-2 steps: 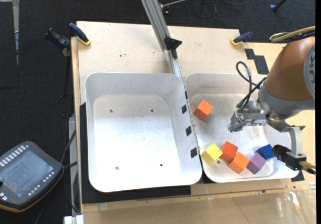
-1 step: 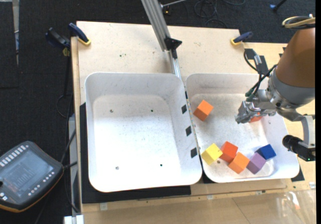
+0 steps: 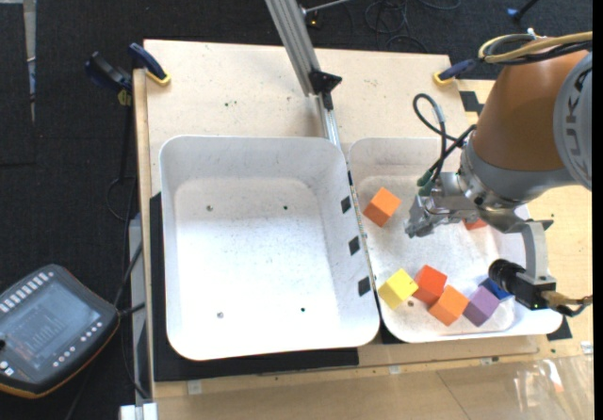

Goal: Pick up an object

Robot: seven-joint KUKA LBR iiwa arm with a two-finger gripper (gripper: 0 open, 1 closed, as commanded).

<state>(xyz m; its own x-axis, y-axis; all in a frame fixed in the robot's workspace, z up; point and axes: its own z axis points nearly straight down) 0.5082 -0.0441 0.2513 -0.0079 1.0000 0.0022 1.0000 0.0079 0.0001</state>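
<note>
Orange cube (image 3: 382, 205) lies on the floor of the right bin (image 3: 377, 156), upper left part, apart from the other blocks; tool (image 3: 415, 225) hangs just beside it to the right, not touching as far as can be seen; whether the tool's fingers are apart or together cannot be told from this angle. Nothing is seen between them, so judged: no pick made yet; approach, closure and lift all remain. Along the bin's near edge a cluster: yellow cube (image 3: 398, 287), red-orange cube (image 3: 431, 281), orange block (image 3: 449, 304), purple cube (image 3: 482, 303). Left bin (image 3: 188, 159) alongside on the table (image 3: 236, 79).
</note>
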